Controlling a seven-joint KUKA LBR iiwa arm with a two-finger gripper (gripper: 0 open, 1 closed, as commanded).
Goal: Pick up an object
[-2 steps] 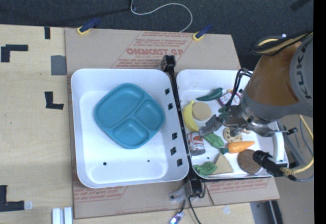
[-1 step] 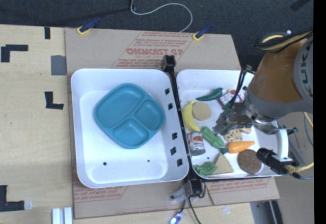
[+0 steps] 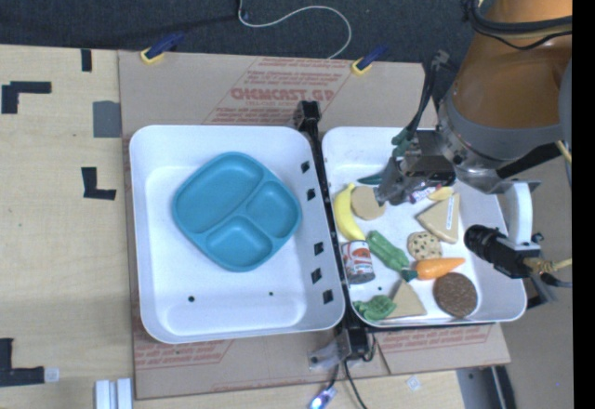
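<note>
Nearest camera: a green leafy piece lay at the right bin's front edge, beside a tan wedge and a brown disc.
Likely target: a beige round lay in the right bin's left half, touching the banana.
Gripper: low over the bin's middle, just right of and above the round; open or closed could not be told.
Risk: the toys were crowded, so closing there could nudge the banana or catch 2 pieces.
Left bin: held a blue tray.
</note>
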